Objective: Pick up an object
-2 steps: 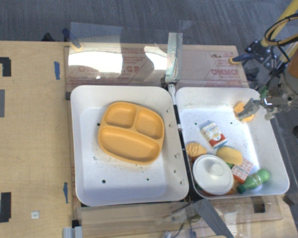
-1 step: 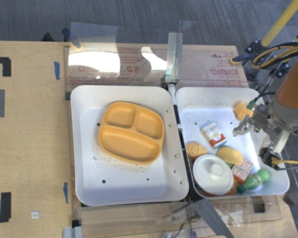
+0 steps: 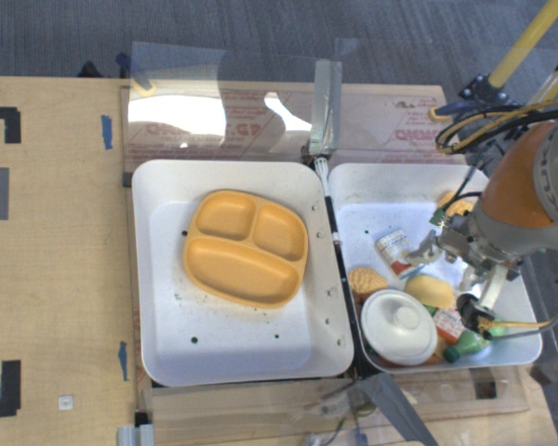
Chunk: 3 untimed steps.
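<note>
Yellow fruit sits just beside the tool in the right bin; the tool's opening cannot be told.

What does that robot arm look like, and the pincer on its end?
The arm is thick and rounded, grey, with a broad orange band above the wrist. Black and yellow cables loop in a bundle beside it. Past the band it narrows to a silvery grey metal pincer, which is small next to the bulky arm. Its finer details are too blurred to make out.

single fixed overhead camera, slanted down over both bins, arm from right
</note>
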Motion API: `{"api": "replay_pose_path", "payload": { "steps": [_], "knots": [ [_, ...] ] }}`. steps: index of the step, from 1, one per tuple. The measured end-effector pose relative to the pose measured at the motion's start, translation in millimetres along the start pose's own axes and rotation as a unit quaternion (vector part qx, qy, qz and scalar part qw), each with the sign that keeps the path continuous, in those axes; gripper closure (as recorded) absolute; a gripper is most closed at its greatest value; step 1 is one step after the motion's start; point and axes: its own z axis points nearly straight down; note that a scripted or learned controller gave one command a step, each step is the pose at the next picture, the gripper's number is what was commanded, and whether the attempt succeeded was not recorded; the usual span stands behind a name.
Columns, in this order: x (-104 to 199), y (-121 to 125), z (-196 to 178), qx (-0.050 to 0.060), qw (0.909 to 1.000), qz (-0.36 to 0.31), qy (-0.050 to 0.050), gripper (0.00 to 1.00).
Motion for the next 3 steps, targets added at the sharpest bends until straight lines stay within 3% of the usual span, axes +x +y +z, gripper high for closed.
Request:
{"api": "replay_pose_path", "payload": {
  "steps": [1,2,3],
  "knots": [
    [46.5,28.9,-121.4,0.004,0.9919,-0.127,0.001,0.00],
    [72.9,30.7,-86.3,0.009,0.9982,0.059,-0.003,0.00],
    [51.5,9.4,-20.3,0.013,0.9988,0.047,-0.004,0.00]
  ]
}}
